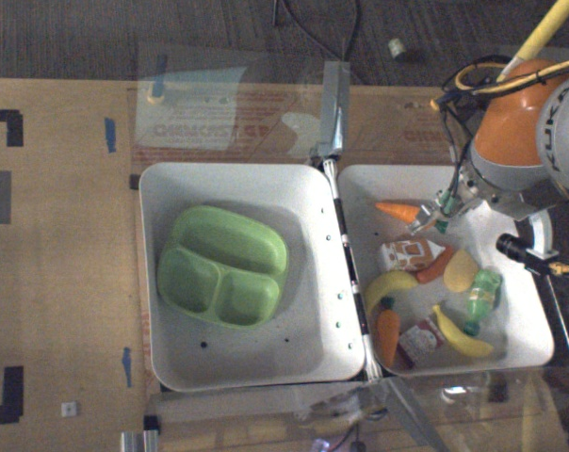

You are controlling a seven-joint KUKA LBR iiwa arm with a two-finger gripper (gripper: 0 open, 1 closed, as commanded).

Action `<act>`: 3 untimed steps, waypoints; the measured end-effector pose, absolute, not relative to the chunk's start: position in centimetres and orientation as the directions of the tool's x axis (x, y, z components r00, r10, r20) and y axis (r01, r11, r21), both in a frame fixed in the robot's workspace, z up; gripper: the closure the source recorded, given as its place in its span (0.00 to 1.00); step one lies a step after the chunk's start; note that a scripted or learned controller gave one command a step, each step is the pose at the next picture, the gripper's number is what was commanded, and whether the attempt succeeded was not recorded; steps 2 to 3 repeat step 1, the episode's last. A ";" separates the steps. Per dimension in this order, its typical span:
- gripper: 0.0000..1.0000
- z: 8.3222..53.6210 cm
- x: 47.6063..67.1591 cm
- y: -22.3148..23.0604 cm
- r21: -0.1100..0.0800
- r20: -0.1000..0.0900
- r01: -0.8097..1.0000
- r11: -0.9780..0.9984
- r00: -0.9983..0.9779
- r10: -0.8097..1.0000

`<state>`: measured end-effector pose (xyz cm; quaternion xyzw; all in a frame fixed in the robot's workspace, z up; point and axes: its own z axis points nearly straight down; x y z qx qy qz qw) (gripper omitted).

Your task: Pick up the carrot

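Two carrots lie in the right bin [534,342]. One carrot [396,211] is at the bin's back, with its tip pointing left. Its thick end and green top sit between the fingers of my gripper [433,217], which reaches in slanting from the right and is shut on it. The second carrot [387,333], with a dark green top, lies near the front left corner, apart from the gripper.
Also in the right bin are a small white and red carton [409,252], a red sausage-like piece [435,264], a pale potato [461,270], two bananas [388,286] [463,338], a green bottle [482,294] and a red packet [420,340]. The left bin [171,186] holds a green divided plate [223,265].
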<state>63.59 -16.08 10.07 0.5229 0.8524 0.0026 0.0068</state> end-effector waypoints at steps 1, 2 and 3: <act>1.00 18.4 66.8 -12.4 0.004 -0.004 0.821 0.570 -0.570 0.821; 1.00 18.4 66.8 -12.4 0.004 -0.004 0.821 0.570 -0.570 0.821; 1.00 18.4 66.8 -12.4 0.004 -0.004 0.821 0.570 -0.570 0.821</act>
